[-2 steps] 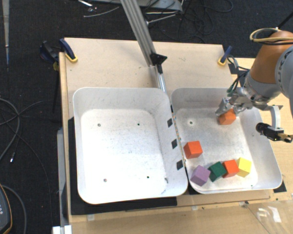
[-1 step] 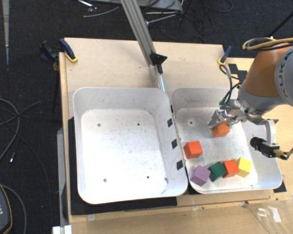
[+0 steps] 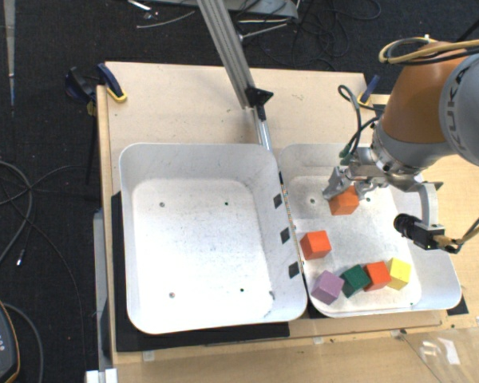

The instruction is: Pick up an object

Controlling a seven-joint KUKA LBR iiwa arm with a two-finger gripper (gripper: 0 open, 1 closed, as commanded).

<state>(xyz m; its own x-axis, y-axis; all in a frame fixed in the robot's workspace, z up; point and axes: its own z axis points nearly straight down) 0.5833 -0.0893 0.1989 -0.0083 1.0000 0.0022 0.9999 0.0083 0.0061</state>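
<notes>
My gripper (image 3: pixel 347 188) hangs over the upper middle of the right bin (image 3: pixel 431 238), reaching in from the right. Its fingers are shut on an orange block (image 3: pixel 345 203), which sits tilted between the fingertips with its top edge hidden by them. A second orange block (image 3: pixel 315 243) lies on the bin floor below and left of the gripper. Along the bin's near edge lie a purple block (image 3: pixel 327 286), a green block (image 3: pixel 355 280), a red-orange block (image 3: pixel 378 274) and a yellow block (image 3: pixel 399 272).
The left bin (image 3: pixel 144 214) stands beside the right one, and their rims meet at the middle. A slanted metal pole (image 3: pixel 227 46) comes down to the bins' far edge. A black fitting (image 3: pixel 415 231) on the arm hangs over the right bin's right side.
</notes>
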